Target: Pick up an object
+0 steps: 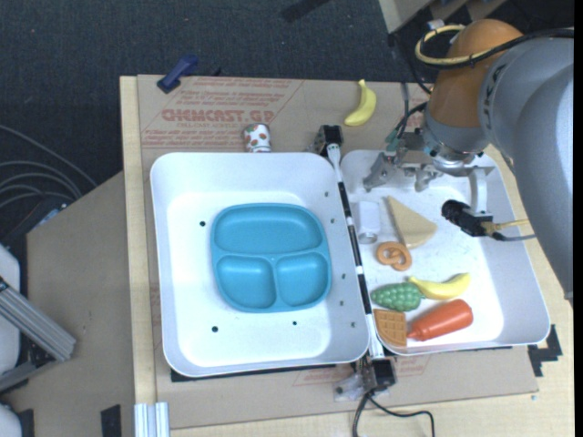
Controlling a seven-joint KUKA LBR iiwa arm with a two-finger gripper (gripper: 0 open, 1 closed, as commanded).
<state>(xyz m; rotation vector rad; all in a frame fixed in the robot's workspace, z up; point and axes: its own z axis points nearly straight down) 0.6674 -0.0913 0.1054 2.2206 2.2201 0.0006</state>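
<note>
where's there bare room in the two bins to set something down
Left bin: bare white floor rings the blue divided tray, widest along its left wall and near edge. Right bin: crowded at the near-left corner, with pretzel, banana, carrot and waffle; free strip along the right wall.

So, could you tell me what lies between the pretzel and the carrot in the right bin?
In the camera view, a banana and a green piece lie between the pretzel and the carrot.

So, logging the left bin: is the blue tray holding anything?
Empty: all three compartments of the blue tray show bare blue plastic.
</note>
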